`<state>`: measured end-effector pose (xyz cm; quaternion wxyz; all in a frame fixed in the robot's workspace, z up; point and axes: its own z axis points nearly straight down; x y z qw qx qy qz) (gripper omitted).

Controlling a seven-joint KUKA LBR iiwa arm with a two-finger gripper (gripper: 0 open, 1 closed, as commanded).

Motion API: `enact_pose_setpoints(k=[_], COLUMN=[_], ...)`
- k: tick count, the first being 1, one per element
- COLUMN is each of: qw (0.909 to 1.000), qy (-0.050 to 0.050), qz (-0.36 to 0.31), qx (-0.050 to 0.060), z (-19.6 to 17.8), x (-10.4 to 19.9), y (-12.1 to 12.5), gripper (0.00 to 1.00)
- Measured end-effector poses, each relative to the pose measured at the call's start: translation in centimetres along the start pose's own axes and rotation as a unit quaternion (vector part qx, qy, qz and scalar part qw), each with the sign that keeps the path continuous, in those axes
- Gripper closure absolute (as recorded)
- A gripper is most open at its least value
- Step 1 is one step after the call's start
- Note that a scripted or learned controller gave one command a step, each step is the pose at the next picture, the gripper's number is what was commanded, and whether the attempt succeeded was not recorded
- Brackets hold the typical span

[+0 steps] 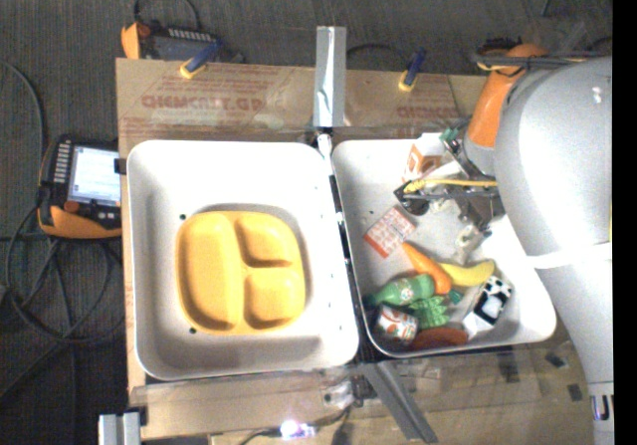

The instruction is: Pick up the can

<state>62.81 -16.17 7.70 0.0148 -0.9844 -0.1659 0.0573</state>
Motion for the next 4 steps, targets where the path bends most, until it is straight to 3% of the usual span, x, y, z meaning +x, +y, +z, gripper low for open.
enact_pose_setpoints(k=[1,2,3,4], qw=[0.9975,0.9981,0.9961,0.9977], qy=[0.004,0.001,0.048,0.002], qz=[0.07,0.062,0.071,0.068], qx=[0.004,-0.001,-0.02,0.0], z=[0.0,0.0,-0.6,-0.7], x=[0.2,0.4,-1.7,0.8], y=[-0.8,-1.0,-2.5,-1.1], gripper=[0.0,0.0,0.0,0.0])
